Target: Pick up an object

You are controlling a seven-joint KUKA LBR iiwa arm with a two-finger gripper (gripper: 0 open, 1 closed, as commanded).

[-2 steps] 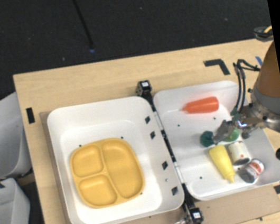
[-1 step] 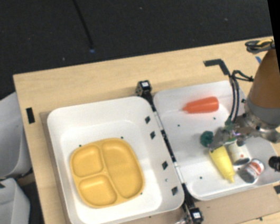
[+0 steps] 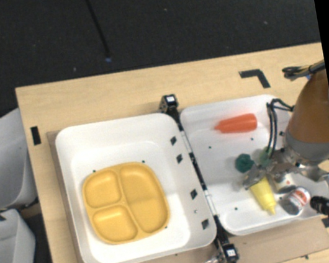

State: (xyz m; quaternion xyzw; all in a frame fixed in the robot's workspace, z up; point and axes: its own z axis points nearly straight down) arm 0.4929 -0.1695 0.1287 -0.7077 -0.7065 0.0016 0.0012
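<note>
Lower your end effector, its finger state impossible to tell here, squarely over the yellow bottle in the right bin, avoiding the green object.

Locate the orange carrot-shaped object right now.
The orange carrot-shaped object lies in the right bin, near its far wall, apart from the green piece.

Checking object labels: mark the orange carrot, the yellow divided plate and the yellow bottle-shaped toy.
orange carrot [image 3: 236, 124], camera view, middle of its body.
yellow divided plate [image 3: 126, 201], camera view, ridge where its three compartments meet.
yellow bottle-shaped toy [image 3: 264, 195], camera view, middle of its body.
</note>
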